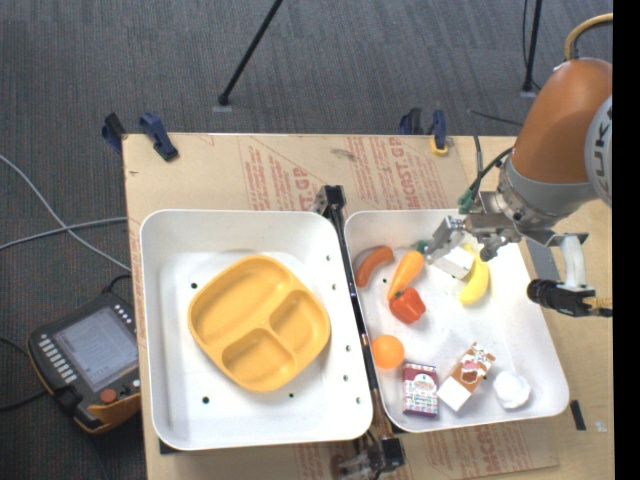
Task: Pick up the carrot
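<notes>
My pincer hangs over the right bin. I cannot tell from this slant whether it is released or clenched. The carrot lies just to its left, tilted, its lower end touching the red pepper, with a sausage further left and a banana just beside the pincer. I judge the carrot a light, stiff, smooth plastic toy, likely slippery. I'd take it across the thick upper middle, clear of the pepper.

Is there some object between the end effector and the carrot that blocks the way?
Nothing visible blocks it. The end effector hovers just right of the carrot. The red pepper touches the carrot's lower end, and the banana lies further right.
</notes>
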Controlling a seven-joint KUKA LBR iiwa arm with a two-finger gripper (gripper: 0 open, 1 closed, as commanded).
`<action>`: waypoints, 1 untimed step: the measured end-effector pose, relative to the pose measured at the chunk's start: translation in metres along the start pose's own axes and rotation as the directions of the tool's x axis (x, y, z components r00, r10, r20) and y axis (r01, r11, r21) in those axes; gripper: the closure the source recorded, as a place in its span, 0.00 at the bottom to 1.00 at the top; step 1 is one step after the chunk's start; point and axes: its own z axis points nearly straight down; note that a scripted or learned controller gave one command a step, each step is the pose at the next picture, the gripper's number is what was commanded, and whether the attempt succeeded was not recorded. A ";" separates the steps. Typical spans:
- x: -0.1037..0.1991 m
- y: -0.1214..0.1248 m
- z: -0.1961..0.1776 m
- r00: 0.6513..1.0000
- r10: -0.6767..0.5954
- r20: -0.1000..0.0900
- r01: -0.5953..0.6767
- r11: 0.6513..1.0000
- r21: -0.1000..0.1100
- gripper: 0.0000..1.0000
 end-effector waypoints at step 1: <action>-0.006 0.045 0.125 1.000 0.001 0.001 -0.001 1.000 -0.003 0.00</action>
